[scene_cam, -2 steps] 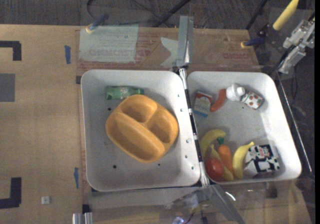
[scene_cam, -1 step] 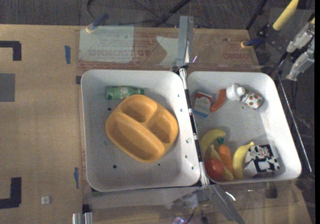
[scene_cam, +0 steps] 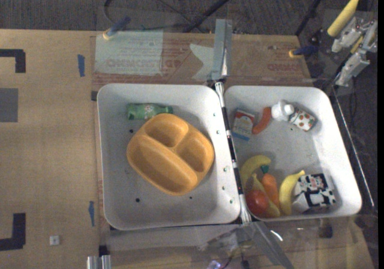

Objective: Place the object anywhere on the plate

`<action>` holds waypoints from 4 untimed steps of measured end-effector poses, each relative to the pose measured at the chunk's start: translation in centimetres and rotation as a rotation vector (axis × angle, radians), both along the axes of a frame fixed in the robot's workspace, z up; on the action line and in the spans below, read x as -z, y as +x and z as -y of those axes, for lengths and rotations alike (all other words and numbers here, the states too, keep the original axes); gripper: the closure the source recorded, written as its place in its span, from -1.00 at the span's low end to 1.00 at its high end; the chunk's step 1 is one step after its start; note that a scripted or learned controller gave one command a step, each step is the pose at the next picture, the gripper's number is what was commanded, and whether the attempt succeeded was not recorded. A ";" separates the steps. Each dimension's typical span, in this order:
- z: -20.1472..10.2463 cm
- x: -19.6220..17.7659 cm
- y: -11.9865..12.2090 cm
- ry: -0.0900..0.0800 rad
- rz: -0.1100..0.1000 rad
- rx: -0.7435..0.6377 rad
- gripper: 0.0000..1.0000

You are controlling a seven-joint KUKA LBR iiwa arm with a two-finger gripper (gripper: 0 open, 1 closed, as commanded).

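Plate point(scene_cam: 171, 154): orange, three compartments, lying flat in the left bin point(scene_cam: 111, 202) with nothing sitting on it.
Green packet point(scene_cam: 149, 110): lying in the left bin, touching the plate's far rim.
Right bin point(scene_cam: 342, 142): holding the other objects, all of them well apart from the plate.
Far end: a small red-and-white carton point(scene_cam: 242, 124) and a white bottle point(scene_cam: 282, 110) are lying near each other.
Near end: two bananas point(scene_cam: 255, 166), a carrot point(scene_cam: 270, 185), a red fruit point(scene_cam: 257, 202) and a black-and-white carton point(scene_cam: 315, 193) are crowding together.
Claw: cannot tell how it is standing.
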State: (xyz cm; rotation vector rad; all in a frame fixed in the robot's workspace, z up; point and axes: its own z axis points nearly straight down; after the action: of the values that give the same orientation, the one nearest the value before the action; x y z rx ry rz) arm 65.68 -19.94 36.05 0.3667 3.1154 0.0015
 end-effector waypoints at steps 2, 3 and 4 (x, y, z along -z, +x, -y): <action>2.3 5.6 0.6 0.002 -0.004 -0.168 -1.00; 2.1 7.0 0.4 0.001 -0.005 -0.247 -1.00; -1.6 3.6 1.2 -0.001 0.002 -0.393 -1.00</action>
State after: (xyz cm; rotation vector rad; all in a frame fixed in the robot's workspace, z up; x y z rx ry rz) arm 66.85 -18.38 32.41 -0.2487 3.1258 0.0020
